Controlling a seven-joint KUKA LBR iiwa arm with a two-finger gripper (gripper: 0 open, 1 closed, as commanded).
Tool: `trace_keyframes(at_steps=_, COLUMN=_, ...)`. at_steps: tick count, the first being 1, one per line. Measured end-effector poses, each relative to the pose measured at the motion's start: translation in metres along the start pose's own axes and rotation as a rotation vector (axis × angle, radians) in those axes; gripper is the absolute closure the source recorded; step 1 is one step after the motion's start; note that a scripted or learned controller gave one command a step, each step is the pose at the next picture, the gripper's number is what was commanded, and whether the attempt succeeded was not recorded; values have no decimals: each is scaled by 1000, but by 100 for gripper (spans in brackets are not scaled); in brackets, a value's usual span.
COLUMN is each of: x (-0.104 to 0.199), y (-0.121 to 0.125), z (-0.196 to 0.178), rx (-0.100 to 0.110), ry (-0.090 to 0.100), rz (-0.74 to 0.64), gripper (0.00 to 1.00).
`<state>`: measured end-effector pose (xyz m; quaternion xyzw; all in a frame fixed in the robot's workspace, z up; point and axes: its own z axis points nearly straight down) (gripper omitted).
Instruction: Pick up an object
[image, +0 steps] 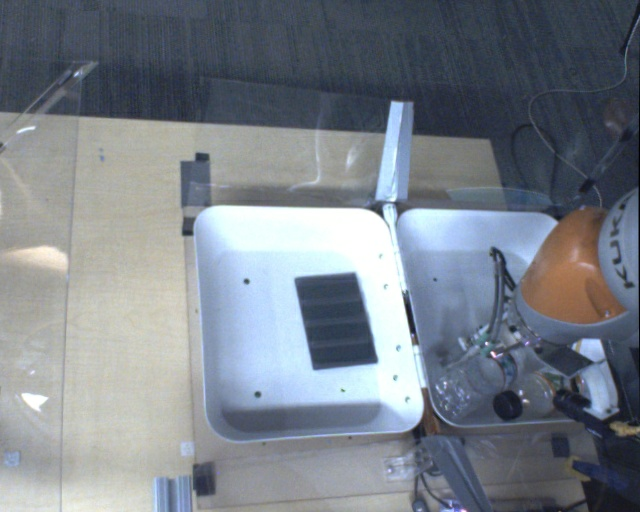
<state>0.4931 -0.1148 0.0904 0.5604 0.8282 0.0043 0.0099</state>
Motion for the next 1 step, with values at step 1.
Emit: trace_keyframes(at_steps=1, x=-2, y=56, z=-1, rx=14, ry=10, rz=97, gripper=0)
